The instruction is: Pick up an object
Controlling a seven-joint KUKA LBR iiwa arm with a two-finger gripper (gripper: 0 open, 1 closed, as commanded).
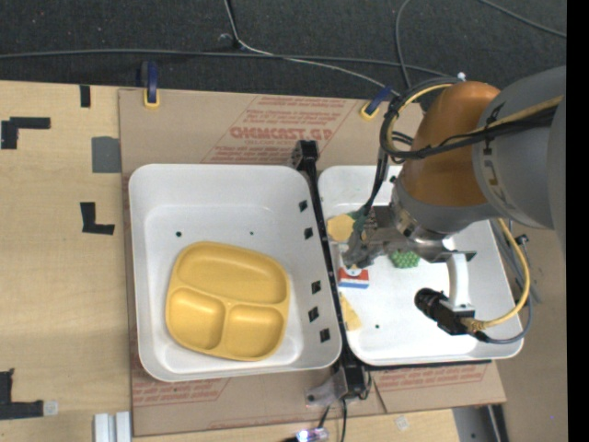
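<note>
- Likely the thing to go for is the small red, white and blue packet (354, 277), lying flat in the right bin (396, 334), close against that bin's left wall.
- Just beyond the packet hangs the gripper (368, 244). Its tip is a dark tangle from this angle, so I cannot tell whether it is open or closed. Nothing shows as held.
- Three other bits lie near the packet: a pale yellow piece (340, 226) beyond it, a green piece (403, 259) to its right, and a yellow wedge (351, 313) on its near side.
- My judgement of the risk is that the packet is thin and flat, so a grip may slide off it. The wall beside the packet leaves little room. A descent slightly off could catch the pale yellow piece instead.
- The arm (460, 155) reaches in from the packet's right, with its orange band over the far half of the bin and its wrist turned down towards the packet.
- Well left of the packet, a yellow divided plate (230, 297) sits in the left bin (147, 247).
</note>
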